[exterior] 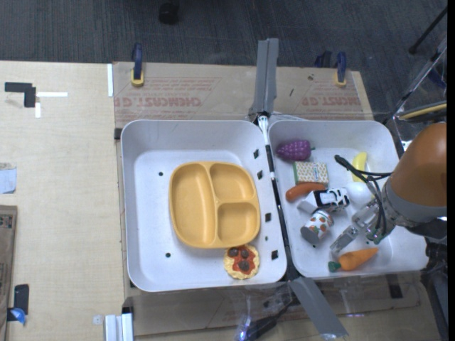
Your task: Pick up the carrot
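left bin (142, 212): yellow divided plate (213, 204), toy pizza (242, 261) at its front edge | right bin (313, 267): carrot (353, 259) front-right, on floor | gripper (355, 236) just above carrot, fingers apart, holding nothing

The carrot (357, 259) lies near the right bin's front wall (355, 274), a mushroom-like toy (317, 226) close by on its left, bare floor to its right.
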`<state>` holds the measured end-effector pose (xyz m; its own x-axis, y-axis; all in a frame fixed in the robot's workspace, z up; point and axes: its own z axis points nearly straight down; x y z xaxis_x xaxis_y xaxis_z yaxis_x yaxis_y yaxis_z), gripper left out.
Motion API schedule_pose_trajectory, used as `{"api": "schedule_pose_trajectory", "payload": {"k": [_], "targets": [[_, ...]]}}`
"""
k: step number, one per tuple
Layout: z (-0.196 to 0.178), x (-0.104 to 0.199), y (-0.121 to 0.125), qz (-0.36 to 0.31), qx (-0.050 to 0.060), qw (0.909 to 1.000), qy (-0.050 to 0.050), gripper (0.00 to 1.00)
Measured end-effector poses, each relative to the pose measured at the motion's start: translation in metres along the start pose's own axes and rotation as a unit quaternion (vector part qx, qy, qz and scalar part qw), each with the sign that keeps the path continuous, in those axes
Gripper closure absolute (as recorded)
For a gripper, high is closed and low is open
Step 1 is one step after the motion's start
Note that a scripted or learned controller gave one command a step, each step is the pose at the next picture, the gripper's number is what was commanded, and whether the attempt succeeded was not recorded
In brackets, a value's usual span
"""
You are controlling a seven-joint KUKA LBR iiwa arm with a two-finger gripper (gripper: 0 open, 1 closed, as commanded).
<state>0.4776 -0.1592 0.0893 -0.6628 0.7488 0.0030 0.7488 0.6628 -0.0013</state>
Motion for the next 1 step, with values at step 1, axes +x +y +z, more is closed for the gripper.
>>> {"api": "schedule_pose_trajectory", "payload": {"k": [1], "targets": [[-0.0011, -0.0355, -0.0311, -0.027, 0.0, 0.9996, -0.002, 0.0]]}}
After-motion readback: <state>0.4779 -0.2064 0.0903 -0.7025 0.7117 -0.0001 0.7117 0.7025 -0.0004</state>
